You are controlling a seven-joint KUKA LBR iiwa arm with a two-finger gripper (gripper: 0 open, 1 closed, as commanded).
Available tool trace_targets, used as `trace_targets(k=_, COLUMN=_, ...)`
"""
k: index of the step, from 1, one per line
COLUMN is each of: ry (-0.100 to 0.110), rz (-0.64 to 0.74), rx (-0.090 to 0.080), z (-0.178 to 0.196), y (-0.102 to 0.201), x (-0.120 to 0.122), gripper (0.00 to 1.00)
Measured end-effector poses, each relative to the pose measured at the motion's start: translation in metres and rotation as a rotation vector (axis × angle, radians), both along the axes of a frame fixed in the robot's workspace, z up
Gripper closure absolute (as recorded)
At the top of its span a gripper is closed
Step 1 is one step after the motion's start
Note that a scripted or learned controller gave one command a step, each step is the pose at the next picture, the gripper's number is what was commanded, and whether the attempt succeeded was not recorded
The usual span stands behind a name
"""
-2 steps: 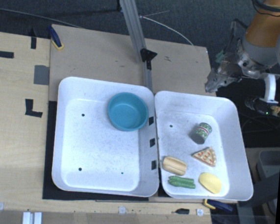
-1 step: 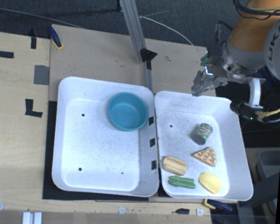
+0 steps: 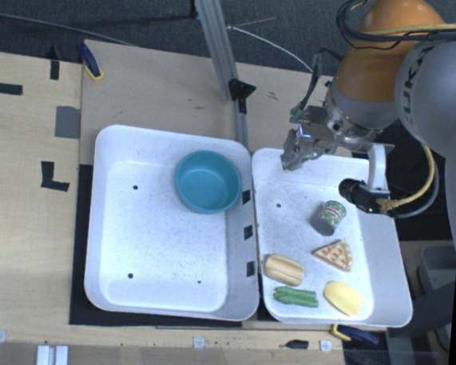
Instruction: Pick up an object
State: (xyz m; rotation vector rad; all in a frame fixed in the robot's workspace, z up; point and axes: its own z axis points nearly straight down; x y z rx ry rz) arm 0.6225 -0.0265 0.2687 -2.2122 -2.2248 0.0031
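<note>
Camera view. Two shallow white plastic bins sit side by side on the bench. The left bin [image 3: 119, 231] holds one round blue plastic bowl [image 3: 207, 181], upright, in its far right corner. The right bin [image 3: 390, 290] holds five small items: a short grey can with a green label [image 3: 329, 216] lying tilted near the middle, a flat triangular toy pizza slice [image 3: 334, 254] just nearer than it, a tan toy hot dog bun [image 3: 284, 268] by the left wall, a green toy bean pod [image 3: 295, 296] just in front of the bun, and a yellow rounded toy lemon [image 3: 342, 297] in the near right corner.

The grey arm with its orange band [image 3: 386, 40] reaches in from the right. Its two-finger gripper [image 3: 293, 160] hangs over the far left corner of the right bin, well apart from every item. The fingers appear drawn close together with nothing between them.

Assessment: no object is yet secured. The can is the nearest candidate. It is judged light, rigid and smooth-sided, so it may roll or slip; the jaws should close across its curved body at mid-length, square to its axis. The bun and lemon look light and hard, with rounded surfaces likely to squirt out of an off-centre grip. The pizza slice lies flat and offers little edge to take.
</note>
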Motion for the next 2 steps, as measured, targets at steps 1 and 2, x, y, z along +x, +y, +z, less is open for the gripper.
trace_targets(k=1, ry=-0.001, rz=0.001, rx=0.0, z=0.001, y=0.049, x=-0.02, gripper=1.0)
trace_targets(k=2, ry=0.0, rz=0.0, rx=-0.001, z=-0.005, y=0.097, x=-0.05, gripper=1.0)
